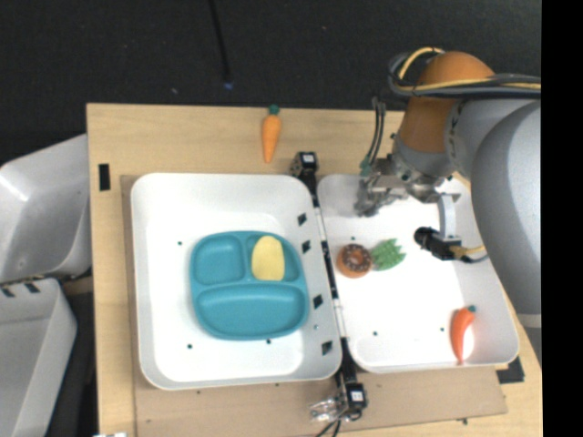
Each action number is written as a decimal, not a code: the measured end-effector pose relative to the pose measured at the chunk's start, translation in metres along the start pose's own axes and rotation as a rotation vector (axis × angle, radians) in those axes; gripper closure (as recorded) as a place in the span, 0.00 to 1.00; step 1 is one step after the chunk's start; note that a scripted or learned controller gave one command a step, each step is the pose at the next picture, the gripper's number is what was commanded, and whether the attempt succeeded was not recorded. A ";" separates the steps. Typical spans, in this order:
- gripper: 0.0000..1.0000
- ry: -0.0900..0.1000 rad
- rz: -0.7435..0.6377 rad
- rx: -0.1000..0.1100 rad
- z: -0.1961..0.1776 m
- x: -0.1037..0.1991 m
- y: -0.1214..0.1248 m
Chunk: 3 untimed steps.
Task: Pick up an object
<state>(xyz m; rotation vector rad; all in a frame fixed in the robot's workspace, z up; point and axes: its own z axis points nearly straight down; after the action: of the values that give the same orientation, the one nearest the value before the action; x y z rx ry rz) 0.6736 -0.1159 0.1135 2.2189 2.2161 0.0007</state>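
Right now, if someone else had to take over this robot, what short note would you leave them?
Gripper: low over the far left corner of the right bin; I cannot tell whether it is open or shut, and nothing shows in it.
Right bin: doughnut touching a green leafy piece mid-bin; orange-red carrot near the front right corner.
Left bin: blue tray with a yellow piece in its upper right compartment.
Bench: orange carrot behind the bins.
Done: nothing picked.
Left: grasp and lift one object.

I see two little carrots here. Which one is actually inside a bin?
The carrot near the right bin's front corner, reddish-orange and lying on the white floor. The other carrot lies outside both bins, on the bare wooden bench behind the left bin.
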 end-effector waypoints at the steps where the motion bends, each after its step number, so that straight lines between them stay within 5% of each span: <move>1: 1.00 0.003 -0.003 -0.002 -0.046 0.004 0.001; 3: 1.00 0.001 -0.005 -0.003 -0.155 -0.001 0.011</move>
<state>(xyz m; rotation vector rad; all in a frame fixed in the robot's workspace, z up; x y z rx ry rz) 0.6837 -0.1165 0.2685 2.2125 2.2211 0.0052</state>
